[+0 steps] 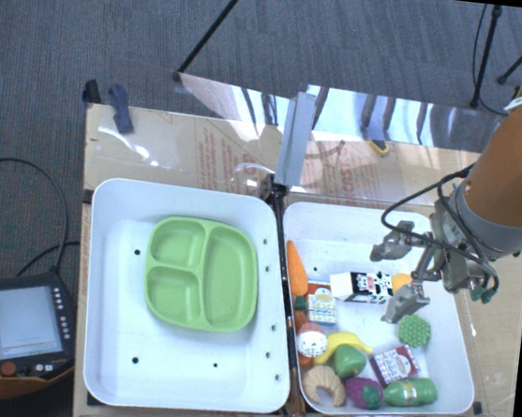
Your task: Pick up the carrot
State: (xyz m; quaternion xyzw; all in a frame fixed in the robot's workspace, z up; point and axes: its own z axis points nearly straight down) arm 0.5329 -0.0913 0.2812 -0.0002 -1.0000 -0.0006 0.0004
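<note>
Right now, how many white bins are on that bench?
2. The left bin holds a green divided plate. The right bin holds the carrot along its left wall among other toy foods, with the tool above them.

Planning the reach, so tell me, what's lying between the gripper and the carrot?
In the camera view, a black-and-white carton lies between the gripper and the carrot.

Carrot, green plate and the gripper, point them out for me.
carrot (pixel 295 267), camera view, middle of its orange body.
green plate (pixel 231 278), camera view, floor of its large compartment.
gripper (pixel 405 307), camera view, between its fingertips.
</note>
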